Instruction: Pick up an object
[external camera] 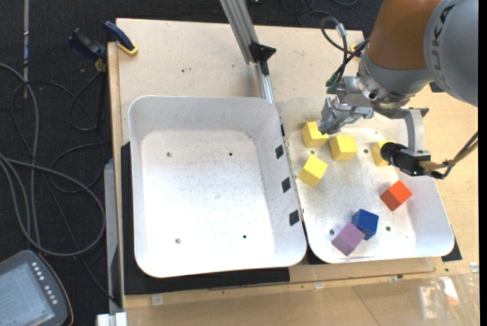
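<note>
Here you are looking down on a wooden bench (198,50) that carries two shallow white bins side by side. The left bin (144,164) shows only its speckled floor. The right bin (426,233) holds the small blocks you might pick.

Your arm (418,20), grey with an orange band, reaches in over the right bin's far edge. Its gripper (332,123) hangs low near the bin's far left corner, its tip just above and touching or nearly touching a yellow cube (313,134). The view does not show how the gripper is set, and no block can be seen inside it.

A second yellow cube (342,147) sits just to the right of the first, near the gripper's tip. A third yellow cube (312,170) lies nearer the bin's left wall, toward the middle. A fourth yellow piece (378,153) is partly hidden behind a black fitting (403,158) hanging from the arm.

An orange cube (396,196) rests toward the right edge. A blue cube (366,222) and a purple cube (348,238) sit touching each other near the front edge.

A slanted metal pole (232,1) crosses the bench's far side, and a blue and yellow clamp (114,39) grips its far left corner.
</note>
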You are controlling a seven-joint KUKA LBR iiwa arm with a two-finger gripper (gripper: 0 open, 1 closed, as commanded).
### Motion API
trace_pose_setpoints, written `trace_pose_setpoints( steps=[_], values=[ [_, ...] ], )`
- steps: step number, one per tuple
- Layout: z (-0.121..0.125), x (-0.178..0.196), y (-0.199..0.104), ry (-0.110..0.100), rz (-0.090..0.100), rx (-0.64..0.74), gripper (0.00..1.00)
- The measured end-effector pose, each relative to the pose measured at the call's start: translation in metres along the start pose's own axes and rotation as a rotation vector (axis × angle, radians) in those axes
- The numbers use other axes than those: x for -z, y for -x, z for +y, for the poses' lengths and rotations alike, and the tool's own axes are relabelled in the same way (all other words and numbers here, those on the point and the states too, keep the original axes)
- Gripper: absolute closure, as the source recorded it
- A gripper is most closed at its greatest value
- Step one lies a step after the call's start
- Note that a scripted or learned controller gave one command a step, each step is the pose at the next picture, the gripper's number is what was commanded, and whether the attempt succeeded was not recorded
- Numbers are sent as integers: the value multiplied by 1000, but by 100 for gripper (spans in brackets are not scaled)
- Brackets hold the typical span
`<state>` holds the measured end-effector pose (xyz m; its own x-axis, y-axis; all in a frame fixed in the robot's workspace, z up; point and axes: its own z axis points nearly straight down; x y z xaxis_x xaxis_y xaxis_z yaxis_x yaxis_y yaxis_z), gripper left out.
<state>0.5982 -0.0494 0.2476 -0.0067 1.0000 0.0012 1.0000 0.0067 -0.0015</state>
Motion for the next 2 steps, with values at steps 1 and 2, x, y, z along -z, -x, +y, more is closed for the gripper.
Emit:
trace_pose_setpoints(
  steps=[1,2],
  values=[
    [16,0,-59,4,0,1,100],
    [18,-17,-113,-1,0,0,100]
  ],
)
